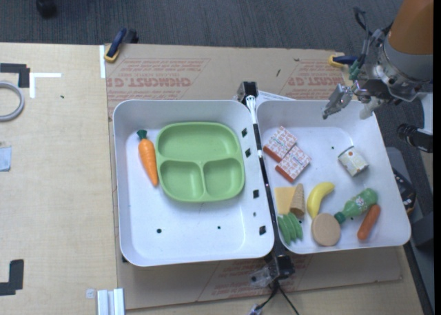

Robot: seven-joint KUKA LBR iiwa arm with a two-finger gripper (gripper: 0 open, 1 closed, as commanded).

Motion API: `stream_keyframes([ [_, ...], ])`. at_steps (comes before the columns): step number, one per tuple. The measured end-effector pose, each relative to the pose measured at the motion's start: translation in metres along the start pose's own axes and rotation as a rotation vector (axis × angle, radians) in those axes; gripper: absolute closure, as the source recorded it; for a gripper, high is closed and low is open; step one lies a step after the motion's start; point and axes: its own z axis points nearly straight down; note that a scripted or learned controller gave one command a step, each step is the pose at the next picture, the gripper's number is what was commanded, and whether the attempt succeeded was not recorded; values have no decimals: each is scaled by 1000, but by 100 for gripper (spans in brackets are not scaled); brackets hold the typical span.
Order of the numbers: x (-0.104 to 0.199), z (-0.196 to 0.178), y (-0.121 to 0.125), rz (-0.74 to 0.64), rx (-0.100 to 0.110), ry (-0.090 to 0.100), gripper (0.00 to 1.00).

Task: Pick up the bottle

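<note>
The bottle (357, 205), green, lies tilted near the right bin's (386, 143) front right corner, between a banana (318, 197) and an orange carrot (368, 222). The jaws of the gripper (351, 105) hang spread and holding nothing over that bin's far edge, well apart from the bottle.

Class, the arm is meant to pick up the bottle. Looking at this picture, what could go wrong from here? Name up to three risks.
1. The green bottle lies tilted, crowded by the small carrot and the round tan piece; the fingers may snag a neighbour instead.
2. It sits near the right bin's wall, leaving little room for a finger.
3. The gripper hangs over the far rim, so it must cross the milk carton and might knock it.
</note>
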Motion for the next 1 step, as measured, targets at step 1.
stream_keyframes([
  [1,0,-10,0,-2,0,-1,100],
])
